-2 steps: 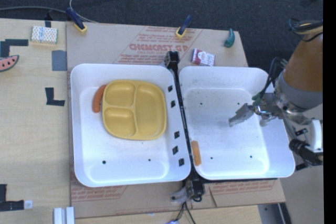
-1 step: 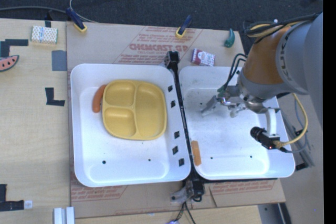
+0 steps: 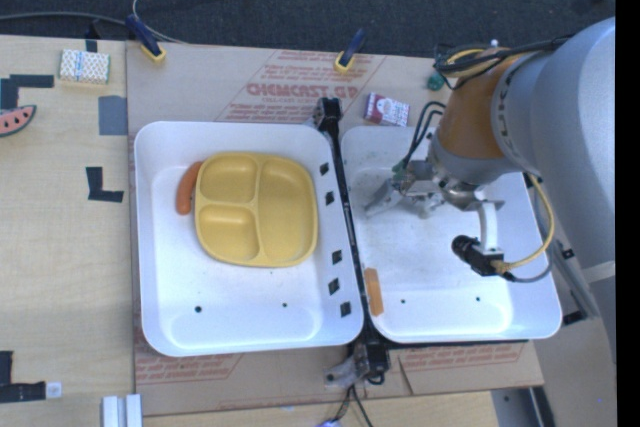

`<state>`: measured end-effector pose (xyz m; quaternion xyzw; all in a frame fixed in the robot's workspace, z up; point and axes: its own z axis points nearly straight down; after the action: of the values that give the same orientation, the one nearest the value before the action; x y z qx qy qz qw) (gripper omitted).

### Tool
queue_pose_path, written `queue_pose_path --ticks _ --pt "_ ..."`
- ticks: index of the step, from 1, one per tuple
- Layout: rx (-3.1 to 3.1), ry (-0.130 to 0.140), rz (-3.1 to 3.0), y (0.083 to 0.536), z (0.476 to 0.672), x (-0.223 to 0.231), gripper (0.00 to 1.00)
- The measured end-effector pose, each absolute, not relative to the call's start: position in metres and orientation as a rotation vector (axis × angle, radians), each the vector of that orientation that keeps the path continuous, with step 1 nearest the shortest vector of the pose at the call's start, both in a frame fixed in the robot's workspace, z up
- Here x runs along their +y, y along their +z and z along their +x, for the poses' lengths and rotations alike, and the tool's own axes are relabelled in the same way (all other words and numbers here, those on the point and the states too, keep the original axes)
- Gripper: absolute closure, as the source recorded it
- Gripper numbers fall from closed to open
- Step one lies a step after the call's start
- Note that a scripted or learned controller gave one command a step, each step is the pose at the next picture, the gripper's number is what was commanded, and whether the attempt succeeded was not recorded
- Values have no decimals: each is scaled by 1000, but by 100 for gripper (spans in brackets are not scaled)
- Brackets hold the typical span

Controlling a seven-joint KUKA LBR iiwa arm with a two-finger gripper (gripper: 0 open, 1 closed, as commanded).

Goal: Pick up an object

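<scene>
The grey arm [image 3: 560, 105], nearest the camera, covers the far right part of the right bin [image 3: 440, 310] and hides what lies under it. Its gripper [image 3: 385, 198] is low over this bin, and the 2 fingers [image 3: 376, 202] seem a little apart, with nothing between them. A small orange piece [image 3: 373, 290] lies at the bin's left wall. In the left bin [image 3: 165, 315], a yellow plate [image 3: 256, 209] with 3 compartments partly covers an orange sausage-like thing [image 3: 185, 188] at its left.
</scene>
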<state>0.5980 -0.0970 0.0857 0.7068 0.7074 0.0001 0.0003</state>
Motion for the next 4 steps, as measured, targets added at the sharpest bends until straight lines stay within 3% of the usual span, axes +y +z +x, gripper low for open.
queue_pose_path --ticks 1,2,3,4 --pt "2221 0 2218 95 598 -97 100" --pt "2221 1 2218 95 598 -97 0" --pt "2223 0 2221 85 619 -95 0" --pt "2222 3 2218 95 620 -95 100"
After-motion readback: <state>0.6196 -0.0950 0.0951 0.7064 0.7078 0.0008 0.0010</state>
